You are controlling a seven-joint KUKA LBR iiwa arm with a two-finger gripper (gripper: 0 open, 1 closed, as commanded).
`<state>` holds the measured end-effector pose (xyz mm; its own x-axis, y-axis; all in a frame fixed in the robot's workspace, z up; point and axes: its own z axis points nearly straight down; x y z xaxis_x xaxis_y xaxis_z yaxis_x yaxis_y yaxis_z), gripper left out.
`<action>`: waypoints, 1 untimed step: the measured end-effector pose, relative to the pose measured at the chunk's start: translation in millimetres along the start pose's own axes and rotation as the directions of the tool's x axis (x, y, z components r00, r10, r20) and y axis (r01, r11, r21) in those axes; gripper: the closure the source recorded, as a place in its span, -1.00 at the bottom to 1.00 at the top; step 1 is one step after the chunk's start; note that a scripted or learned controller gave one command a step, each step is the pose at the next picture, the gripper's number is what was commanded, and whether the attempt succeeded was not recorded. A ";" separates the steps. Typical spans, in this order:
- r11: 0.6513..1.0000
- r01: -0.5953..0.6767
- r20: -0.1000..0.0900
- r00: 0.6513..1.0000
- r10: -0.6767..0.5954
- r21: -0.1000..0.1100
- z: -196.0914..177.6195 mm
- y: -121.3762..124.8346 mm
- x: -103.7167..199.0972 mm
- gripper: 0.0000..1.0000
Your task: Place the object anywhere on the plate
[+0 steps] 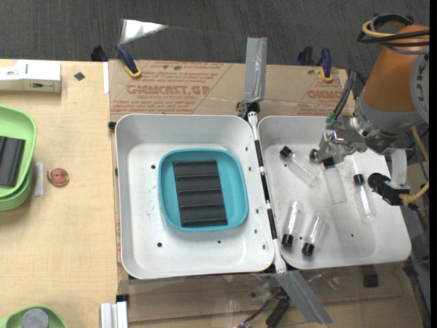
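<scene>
Two shallow white bins sit side by side on the counter [61, 251]. The left bin [136, 251] holds a teal plate [235, 183] with rounded corners, and a black ribbed insert [199, 192] lies in the middle of the plate.

The right bin [382, 248] carries several clear plastic vials with black caps. One vial [298, 165] lies near the bin's upper left, its cap toward the corner. Two more — a vial [291, 223] and another vial [312, 234] — lie close together near the bin's front, caps pointing toward the lower edge. A fourth vial [362, 195] lies toward the right side, cap at its upper end. None of them touches the plate.

The grey arm with its orange band [396, 67] reaches in from the right, and the end effector [329, 152] is low over the upper middle of the right bin, just beside the first vial. Whether its fingers are apart or closed cannot be told, and nothing can be seen held there.

On the counter to the left sit a green tray [20, 125], a small round orange-brown object [59, 177] and a white box [31, 76].
</scene>
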<state>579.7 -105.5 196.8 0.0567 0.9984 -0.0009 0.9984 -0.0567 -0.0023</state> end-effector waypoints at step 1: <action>0.997 0.081 0.000 0.997 -0.081 0.001 1.5 -17.6 46.6 1.00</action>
<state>564.8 -58.0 195.3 -0.0243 0.9997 -0.0006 0.9997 0.0243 -0.0038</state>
